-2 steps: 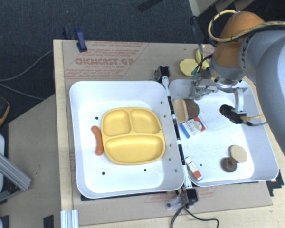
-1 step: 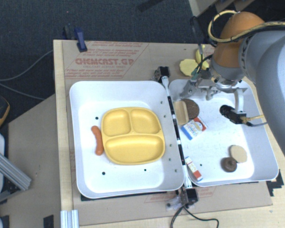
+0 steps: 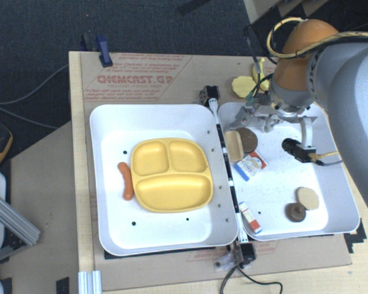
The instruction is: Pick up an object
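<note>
Red print on the board [image 3: 135, 78] seemingly reads "CHEMCAST GP".

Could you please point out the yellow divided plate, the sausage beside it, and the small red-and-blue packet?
Yellow divided plate [image 3: 172, 182], camera view, large lower compartment.
Sausage [image 3: 126, 180], camera view, mid-length.
Red-and-blue packet [image 3: 250, 165], camera view, centre of its face.

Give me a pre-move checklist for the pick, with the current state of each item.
1. End effector over the right bin, at its far end: ok.
2. Object between its fingers: cannot tell.
3. Targets available in the right bin: brown disc, red and blue packet, tan puck: ok.
4. Brown disc lies apart from the bin wall: not ok, it sits close to the divider beside the wooden block.
5. Left bin contents, yellow tray and sausage, out of the arm's way: ok.
</note>
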Robot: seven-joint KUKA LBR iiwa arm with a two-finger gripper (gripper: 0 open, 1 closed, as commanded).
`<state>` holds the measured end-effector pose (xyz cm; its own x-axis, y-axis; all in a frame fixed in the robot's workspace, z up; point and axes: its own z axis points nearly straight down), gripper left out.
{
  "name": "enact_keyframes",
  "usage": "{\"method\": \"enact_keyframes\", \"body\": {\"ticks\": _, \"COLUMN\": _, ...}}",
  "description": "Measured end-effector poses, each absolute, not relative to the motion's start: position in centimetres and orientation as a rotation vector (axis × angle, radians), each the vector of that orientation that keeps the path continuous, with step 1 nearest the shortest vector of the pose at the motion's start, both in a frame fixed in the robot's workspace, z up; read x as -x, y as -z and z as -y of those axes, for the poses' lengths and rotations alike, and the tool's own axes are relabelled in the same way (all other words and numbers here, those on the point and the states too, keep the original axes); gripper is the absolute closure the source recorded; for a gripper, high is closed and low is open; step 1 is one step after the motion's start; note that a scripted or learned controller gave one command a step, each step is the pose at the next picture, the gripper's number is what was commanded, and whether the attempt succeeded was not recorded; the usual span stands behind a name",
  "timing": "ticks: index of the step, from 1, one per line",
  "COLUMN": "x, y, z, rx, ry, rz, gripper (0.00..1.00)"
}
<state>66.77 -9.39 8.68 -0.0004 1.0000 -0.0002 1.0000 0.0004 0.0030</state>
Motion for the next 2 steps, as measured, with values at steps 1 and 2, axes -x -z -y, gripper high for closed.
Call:
{"method": "enact_keyframes", "body": {"ticks": 1, "x": -66.81, "y": -8.74, "z": 9.62, "rx": -2.219, "ry": -0.005, "rz": -2.220, "gripper": 0.00}}
{"method": "enact_keyframes", "body": {"ticks": 2, "x": -66.82, "y": -8.74, "z": 9.79, "rx": -2.218, "ry": -0.005, "rz": -2.219, "gripper": 0.00}}
